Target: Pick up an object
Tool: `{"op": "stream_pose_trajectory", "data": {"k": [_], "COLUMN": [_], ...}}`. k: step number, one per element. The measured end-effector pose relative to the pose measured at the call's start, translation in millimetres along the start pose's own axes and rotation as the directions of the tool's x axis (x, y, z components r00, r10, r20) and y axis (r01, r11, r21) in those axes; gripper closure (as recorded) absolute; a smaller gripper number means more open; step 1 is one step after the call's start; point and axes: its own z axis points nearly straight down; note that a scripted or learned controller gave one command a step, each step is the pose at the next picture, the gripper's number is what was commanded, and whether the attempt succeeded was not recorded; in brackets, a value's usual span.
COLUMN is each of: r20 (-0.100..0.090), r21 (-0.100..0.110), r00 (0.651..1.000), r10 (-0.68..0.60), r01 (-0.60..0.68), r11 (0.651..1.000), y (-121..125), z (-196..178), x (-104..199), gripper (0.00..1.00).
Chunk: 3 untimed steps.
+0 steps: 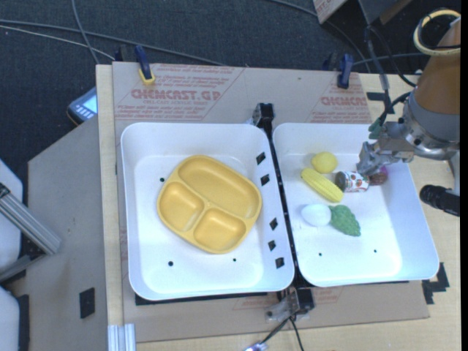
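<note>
- Claw [371,168] hangs low in the right bin [409,225], just above a small red-and-white can [356,182]; its grip can't be made out.
- Corn cob [322,185], lemon [325,161] just left.

In the right white bin we see a round yellow lemon-like ball [325,161] above a long yellow corn cob [322,185] lying aslant. A small red-and-white can [356,183] lies on its side just right of the cob; below sit a white egg [316,215] and a green leafy piece [345,221].
</note>
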Motion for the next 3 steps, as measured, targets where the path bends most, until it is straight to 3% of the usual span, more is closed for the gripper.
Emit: {"op": "stream_pose_trajectory", "data": {"k": [1, 3], "r20": [0.000, 0.000], "r21": [-0.001, 0.000], "r00": [1.000, 1.000], "r10": [-0.001, -0.001], "r01": [0.001, 0.001], "r11": [1.000, 1.000], "y": [-4.5, 9.9], "z": [-4.4, 12.1], "x": [55.3, 171.2], "gripper": [1.00, 1.00]}}
